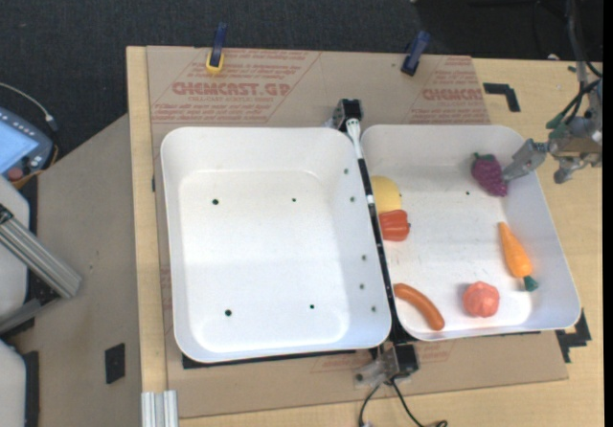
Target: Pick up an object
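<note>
My gripper hangs over the right rim of the right bin, high at the far right corner. It is open, with nothing between its fingers. Its left finger is just right of a purple bunch of grapes, apart from it. An orange carrot lies along the bin's right side, and a red tomato-like ball lies below it. An orange sausage lies at the front left. A red pepper and a yellow piece rest against the left wall.
The left bin sits beside the right one, and the two walls meet in a ridge. Both stand on a cardboard sheet held by clamps at the back. Cables hang near the gripper at the right edge.
</note>
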Controlling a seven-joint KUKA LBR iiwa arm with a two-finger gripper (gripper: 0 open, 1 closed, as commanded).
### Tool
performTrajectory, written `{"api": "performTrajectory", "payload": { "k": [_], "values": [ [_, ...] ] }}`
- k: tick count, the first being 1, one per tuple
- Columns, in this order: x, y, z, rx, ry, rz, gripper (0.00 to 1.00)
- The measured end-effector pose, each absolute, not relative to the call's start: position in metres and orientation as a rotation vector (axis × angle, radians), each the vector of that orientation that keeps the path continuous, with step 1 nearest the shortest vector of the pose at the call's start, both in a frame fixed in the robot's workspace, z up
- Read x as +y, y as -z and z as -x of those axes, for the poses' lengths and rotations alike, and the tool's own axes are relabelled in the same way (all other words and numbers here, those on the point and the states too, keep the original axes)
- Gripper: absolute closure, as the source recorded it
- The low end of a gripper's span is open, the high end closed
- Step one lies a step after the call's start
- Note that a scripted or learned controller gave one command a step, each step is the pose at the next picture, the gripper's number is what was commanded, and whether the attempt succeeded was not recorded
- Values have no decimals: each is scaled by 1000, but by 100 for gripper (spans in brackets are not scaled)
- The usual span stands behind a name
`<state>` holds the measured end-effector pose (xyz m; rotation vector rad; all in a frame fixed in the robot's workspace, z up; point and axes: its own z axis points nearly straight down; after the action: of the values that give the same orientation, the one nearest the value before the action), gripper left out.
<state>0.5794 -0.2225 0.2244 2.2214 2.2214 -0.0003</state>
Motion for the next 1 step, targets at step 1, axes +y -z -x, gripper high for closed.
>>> {"api": "performTrajectory", "payload": {
  "k": [1],
  "values": [
    [-171, -388, -645, 2217, -20, -2198, 0]
  ]
}}
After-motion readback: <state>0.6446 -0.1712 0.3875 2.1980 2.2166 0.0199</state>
